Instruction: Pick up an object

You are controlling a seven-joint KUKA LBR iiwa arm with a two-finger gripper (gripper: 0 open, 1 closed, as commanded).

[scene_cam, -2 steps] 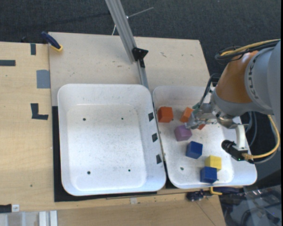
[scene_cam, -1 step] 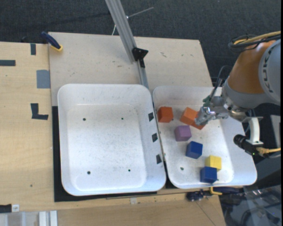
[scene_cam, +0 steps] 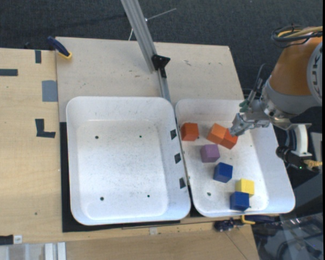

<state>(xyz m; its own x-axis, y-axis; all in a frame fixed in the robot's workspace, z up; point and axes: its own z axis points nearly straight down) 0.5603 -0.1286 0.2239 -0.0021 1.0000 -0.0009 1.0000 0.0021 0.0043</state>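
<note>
On the left of the counter [scene_cam: 21, 145], dark tape marks lie on the bare wood, and a blue and yellow clamp [scene_cam: 59, 47] grips the back edge of the paler board. The left bin [scene_cam: 76, 161] stands just right of these, a shallow white tray with a few dark dots on its floor. A slanted metal rail [scene_cam: 141, 28] crosses above it and ends at a black bracket [scene_cam: 160, 62] near the seam between the bins. The right bin [scene_cam: 276, 194] touches the left bin along that seam. In it, going rightward, sit a small orange cube [scene_cam: 190, 131], a purple cube [scene_cam: 209, 153], a larger orange block [scene_cam: 223, 136], a blue cube [scene_cam: 223, 172], then a second blue cube [scene_cam: 239, 200] touching a yellow cube [scene_cam: 245, 186] just behind it. The larger orange block is tilted, with its long axis running from upper left to lower right. The end effector [scene_cam: 241, 122] is at the block's upper right end, touching or very near it; I cannot tell how far open it is, nor whether the block sits inside its grasp. The grey arm with its orange band [scene_cam: 295, 69] reaches in from the right. No writing or label can be read.
</note>
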